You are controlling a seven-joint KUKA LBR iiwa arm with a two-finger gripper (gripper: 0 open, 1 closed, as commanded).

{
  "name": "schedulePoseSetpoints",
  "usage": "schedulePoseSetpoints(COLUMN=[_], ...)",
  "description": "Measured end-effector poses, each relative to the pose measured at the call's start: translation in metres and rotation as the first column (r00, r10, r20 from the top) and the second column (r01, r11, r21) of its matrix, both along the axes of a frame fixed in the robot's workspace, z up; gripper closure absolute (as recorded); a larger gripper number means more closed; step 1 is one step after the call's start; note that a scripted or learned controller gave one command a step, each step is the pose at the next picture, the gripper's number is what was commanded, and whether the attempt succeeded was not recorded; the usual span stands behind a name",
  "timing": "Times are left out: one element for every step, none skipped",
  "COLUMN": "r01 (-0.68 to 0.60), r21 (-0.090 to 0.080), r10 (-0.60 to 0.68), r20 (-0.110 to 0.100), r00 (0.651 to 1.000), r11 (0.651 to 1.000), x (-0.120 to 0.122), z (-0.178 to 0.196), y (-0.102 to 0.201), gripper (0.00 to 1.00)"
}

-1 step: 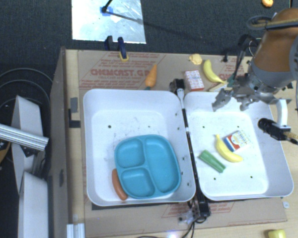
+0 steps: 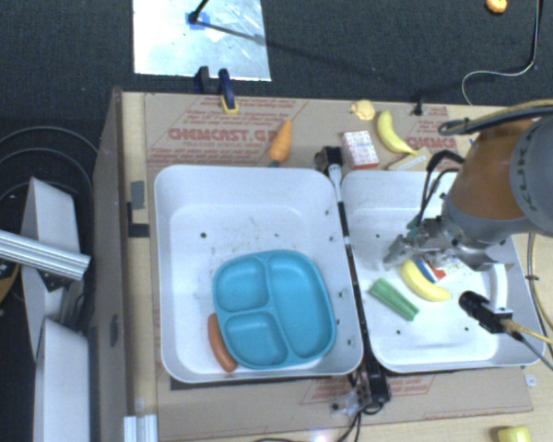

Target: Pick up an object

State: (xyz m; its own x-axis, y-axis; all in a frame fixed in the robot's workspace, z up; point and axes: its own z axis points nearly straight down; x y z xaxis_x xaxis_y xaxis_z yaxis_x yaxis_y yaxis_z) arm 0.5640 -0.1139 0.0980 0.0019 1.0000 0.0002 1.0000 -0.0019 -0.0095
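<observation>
In the right bin (image 2: 378,201) lie a yellow banana (image 2: 424,282), a green block (image 2: 393,298) just left of and below it, and a small red and blue thing (image 2: 434,268) partly hidden by the banana. My gripper (image 2: 404,249) hangs low in this bin, just above and left of the banana's upper end. Nothing shows between its tips. The grey arm with its orange band (image 2: 488,178) comes in from the right over the bin's far right part.
The left bin (image 2: 184,201) holds a blue divided tray (image 2: 275,308) and an orange sausage (image 2: 220,343) by its lower left. On the cardboard behind the bins lie a carrot (image 2: 279,143), a small box (image 2: 359,148) and a second banana (image 2: 392,133).
</observation>
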Motion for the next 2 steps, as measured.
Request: schedulePoseSetpoints(r01=[-0.003,-0.003], r21=[0.000,0.000], r10=[0.003,0.003], r20=[0.012,0.012], r00=[1.000,1.000], r11=[1.000,1.000], x=[0.0048,0.0046], z=[0.0166,0.0162], y=[0.0016,0.0017], gripper=[1.00,0.00])
